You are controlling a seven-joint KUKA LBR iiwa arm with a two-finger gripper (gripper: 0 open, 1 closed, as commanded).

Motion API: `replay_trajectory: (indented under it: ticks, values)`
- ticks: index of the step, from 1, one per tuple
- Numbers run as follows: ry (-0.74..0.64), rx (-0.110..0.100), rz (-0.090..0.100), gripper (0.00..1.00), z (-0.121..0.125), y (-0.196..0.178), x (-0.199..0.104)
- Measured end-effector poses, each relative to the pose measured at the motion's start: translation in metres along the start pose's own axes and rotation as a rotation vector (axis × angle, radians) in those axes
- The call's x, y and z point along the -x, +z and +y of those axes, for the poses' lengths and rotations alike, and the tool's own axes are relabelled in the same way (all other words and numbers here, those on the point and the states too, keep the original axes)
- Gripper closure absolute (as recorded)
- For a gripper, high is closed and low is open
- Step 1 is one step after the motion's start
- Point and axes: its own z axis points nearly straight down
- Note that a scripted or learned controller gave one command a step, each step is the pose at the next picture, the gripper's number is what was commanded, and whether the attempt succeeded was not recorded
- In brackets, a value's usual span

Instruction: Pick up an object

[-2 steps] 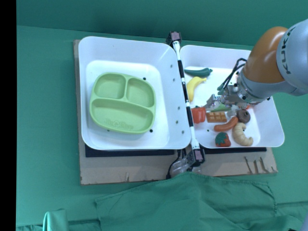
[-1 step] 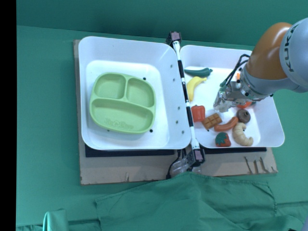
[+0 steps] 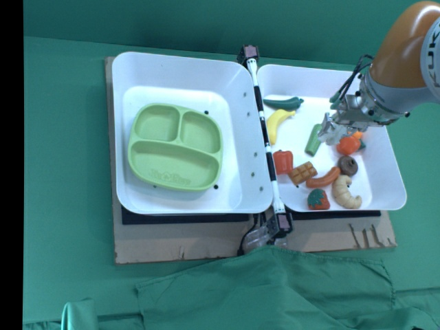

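The right bin (image 3: 385,198) holds several toy foods: a dark green cucumber (image 3: 283,103), a yellow banana (image 3: 278,123), a light green stick (image 3: 313,140), a red pepper (image 3: 282,161), a brown waffle (image 3: 302,173), a sausage (image 3: 323,178), a strawberry (image 3: 317,199), a chocolate donut (image 3: 348,166), a tan croissant (image 3: 346,192) and an orange carrot piece (image 3: 350,144). My gripper (image 3: 333,129) hangs low over the bin's right half, between the green stick and the carrot piece, right beside both. Nothing shows between its fingers.
The left bin (image 3: 130,71) bears a light green divided plate (image 3: 177,146). A black and white divider bar (image 3: 265,133) runs between the bins. Green cloth lies bunched at the front, below the bench board.
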Motion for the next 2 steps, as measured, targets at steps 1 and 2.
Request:
replay_trajectory:
  ticks: [1,2]
  values:
    - [0.0,0.0,0.0,1.0,-0.003,-0.047,-0.002]
    - [0.0,0.0,0.0,1.0,0.002,-0.113,-0.001]
